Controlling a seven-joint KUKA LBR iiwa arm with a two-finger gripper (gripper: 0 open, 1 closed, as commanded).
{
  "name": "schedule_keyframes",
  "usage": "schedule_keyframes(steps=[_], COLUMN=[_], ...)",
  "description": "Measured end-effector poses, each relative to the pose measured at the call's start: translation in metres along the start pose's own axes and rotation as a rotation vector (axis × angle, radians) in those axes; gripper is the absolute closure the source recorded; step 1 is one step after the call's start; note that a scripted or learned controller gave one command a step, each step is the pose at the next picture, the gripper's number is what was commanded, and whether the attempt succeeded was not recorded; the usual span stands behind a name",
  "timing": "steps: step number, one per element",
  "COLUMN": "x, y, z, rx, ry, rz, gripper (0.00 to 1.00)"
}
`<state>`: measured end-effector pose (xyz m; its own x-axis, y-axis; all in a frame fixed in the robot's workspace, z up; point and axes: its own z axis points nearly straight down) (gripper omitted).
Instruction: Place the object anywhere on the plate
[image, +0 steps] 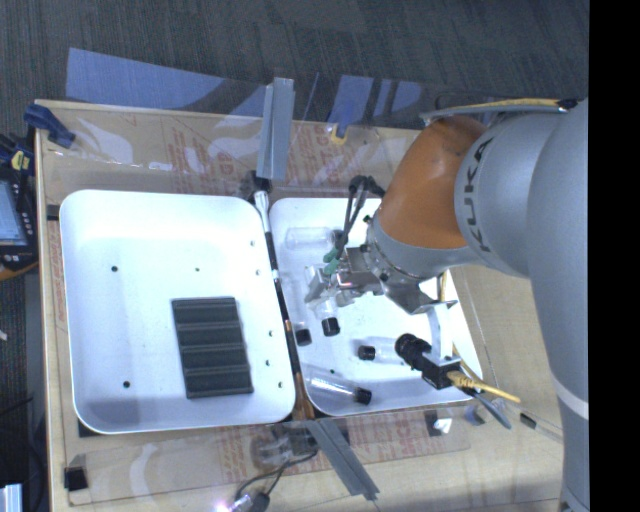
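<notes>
Small clear tubes with black caps (340, 385) lie scattered low in the right bin (300, 215); which one is the object, I can't tell. The gripper (335, 280) hovers mid-frame above them, its state impossible to read. Picking stage, I'd say; next comes the carry left to the dark ribbed plate (211, 346).

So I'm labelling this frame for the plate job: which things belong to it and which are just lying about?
Belongs to the job:
- dark ridged plate in the left bin
- small clear vials with black caps in the right bin, likely the pick objects
- gripper over the right bin

Lying about:
- blue clamp at the bench corner
- cables at the front edge
</notes>
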<state>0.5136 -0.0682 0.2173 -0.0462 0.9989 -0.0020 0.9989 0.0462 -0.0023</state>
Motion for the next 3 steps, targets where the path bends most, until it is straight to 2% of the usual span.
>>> schedule_keyframes(steps=[1, 2, 3], x=[0.057, 0.138, 0.210], y=[-0.035, -0.032, -0.012], z=[0.027, 0.026, 0.058], rx=[0.003, 0.003, 0.005], ry=[0.002, 0.003, 0.000], rz=[0.100, 0.378, 0.365], gripper=[1.00, 1.00, 1.00])
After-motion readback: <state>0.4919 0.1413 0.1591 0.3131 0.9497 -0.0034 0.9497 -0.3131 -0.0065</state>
